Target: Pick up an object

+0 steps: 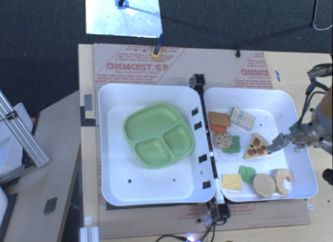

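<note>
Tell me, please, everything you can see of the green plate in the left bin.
The green plate is a pale green tray with rounded corners and looks like smooth plastic. Raised ridges split it into three wells: one long well along the far side and two smaller ones nearer the camera. It lies flat and right way up, turned at a slight angle, near the middle of the left bin. It touches the bin floor alone.

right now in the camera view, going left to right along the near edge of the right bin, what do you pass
yellow cheese square → green leafy piece → round tan disc → pale ring-shaped pastry
</note>
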### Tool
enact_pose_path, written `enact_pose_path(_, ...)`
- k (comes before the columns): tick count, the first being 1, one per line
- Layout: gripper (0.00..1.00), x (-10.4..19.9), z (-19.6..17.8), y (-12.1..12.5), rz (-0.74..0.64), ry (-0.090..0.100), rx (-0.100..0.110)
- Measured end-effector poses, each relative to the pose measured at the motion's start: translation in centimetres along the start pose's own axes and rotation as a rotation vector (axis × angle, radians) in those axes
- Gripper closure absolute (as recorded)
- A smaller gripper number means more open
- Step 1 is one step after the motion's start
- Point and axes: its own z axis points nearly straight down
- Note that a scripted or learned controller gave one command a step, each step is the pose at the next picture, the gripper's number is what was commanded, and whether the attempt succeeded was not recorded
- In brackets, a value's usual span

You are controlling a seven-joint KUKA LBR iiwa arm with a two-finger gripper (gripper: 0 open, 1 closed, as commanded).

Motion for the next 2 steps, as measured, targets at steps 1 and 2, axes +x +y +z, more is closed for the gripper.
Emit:
enact_pose_path(1,0.0,0.0,-0.6,0.3,-0.004,-0.003,-0.012)
enact_pose_path(2,0.0,0.1,5.6,-0.1,-0.002,-0.001,-0.007)
